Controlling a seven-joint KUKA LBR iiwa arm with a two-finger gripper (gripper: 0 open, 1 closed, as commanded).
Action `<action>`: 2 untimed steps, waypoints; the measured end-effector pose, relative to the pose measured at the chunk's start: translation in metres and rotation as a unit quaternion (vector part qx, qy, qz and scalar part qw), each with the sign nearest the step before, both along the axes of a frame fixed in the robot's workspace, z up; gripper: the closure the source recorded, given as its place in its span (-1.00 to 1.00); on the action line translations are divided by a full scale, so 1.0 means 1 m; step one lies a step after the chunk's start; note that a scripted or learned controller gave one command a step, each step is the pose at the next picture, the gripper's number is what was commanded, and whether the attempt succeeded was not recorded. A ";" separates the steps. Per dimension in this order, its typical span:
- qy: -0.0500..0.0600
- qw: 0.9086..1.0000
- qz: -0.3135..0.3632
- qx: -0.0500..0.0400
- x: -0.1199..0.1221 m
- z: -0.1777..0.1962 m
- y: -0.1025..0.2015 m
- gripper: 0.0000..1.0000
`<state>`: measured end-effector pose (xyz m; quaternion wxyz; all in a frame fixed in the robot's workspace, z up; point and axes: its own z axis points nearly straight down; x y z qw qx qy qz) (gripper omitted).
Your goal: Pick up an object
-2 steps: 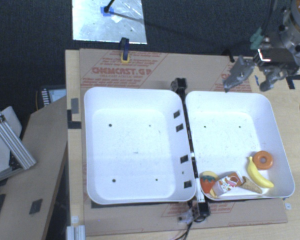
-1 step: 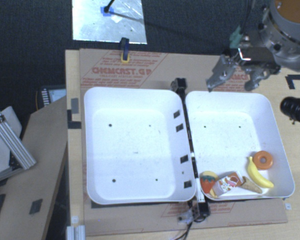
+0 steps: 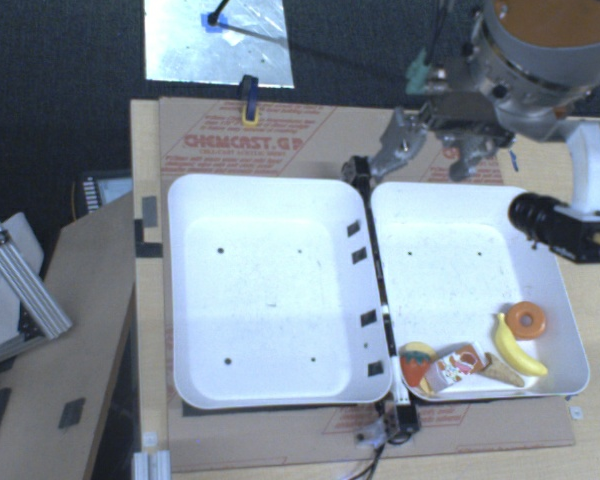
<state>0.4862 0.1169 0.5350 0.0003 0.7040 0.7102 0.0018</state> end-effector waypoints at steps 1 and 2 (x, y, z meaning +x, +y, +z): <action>0.000 1.000 -0.001 0.000 0.000 0.000 0.025 -1.00; 0.000 1.000 0.001 0.000 0.007 0.000 0.092 -1.00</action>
